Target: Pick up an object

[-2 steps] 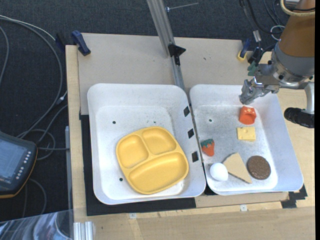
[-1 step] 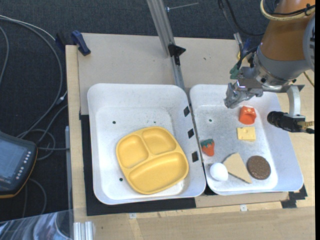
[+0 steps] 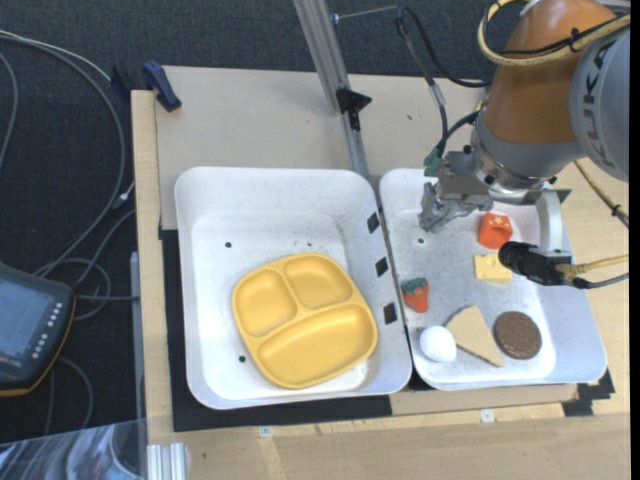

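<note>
My gripper point(image 3: 436, 215) hangs over the back left part of the right bin point(image 3: 575, 318), above bare white floor. Nothing shows in it. Loose items lie in this bin: an orange-red piece point(image 3: 494, 230) just right of the gripper, a small yellow block point(image 3: 491, 268) below that, and a red strawberry with a green top point(image 3: 415, 293) by the left wall. Along the front lie a white egg point(image 3: 437, 344), a tan wedge point(image 3: 475, 333) and a round brown cookie point(image 3: 517, 335).
The left bin point(image 3: 200, 218) holds a yellow divided plate point(image 3: 303, 318). A slanted metal pole point(image 3: 330, 58) rises behind the bins' shared wall. A black fitting with a yellow cable point(image 3: 535, 262) sticks out over the right bin's right side.
</note>
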Tool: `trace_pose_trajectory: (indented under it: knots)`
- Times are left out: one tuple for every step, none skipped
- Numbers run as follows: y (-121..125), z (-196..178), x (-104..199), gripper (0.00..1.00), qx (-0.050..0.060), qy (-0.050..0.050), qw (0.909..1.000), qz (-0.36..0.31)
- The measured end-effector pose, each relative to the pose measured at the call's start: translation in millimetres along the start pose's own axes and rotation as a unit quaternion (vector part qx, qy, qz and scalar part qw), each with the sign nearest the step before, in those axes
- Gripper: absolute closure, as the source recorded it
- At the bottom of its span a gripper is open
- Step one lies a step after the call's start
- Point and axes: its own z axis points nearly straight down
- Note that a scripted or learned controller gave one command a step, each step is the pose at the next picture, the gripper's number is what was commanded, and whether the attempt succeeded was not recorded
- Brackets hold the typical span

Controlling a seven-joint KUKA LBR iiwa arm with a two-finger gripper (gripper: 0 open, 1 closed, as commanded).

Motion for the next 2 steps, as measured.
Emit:
trace_pose_trajectory:
  knots:
    - [-10.7,0.1,55.1,1.0,0.0,0.0,1.0,-0.001]
    - [-34.3,15.2,100.4,1.0,0.0,0.0,1.0,0.0]
